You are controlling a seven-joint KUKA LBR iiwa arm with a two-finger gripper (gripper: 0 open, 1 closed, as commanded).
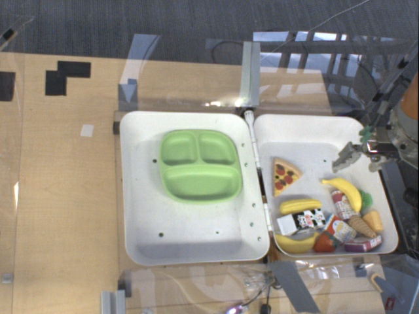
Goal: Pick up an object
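1. Loosely heaped, the toy foods [327,222] fill the right bin's [308,133] near corner: bananas, a strawberry, a carton.
2. A pizza slice [285,174] lies apart, toward the divider.
3. The gripper [360,158] hangs above the bin's right side, fingers spread, holding nothing.
4. A green divided plate [199,164] sits in the left bin [141,195].

The grey arm [400,110] reaches in from the right edge of the camera view, its orange band [411,106] showing just above the wrist; the two-finger gripper [359,159] hangs at its end, pointing down and leftward, with its fingers [344,157] spread apart and nothing between them
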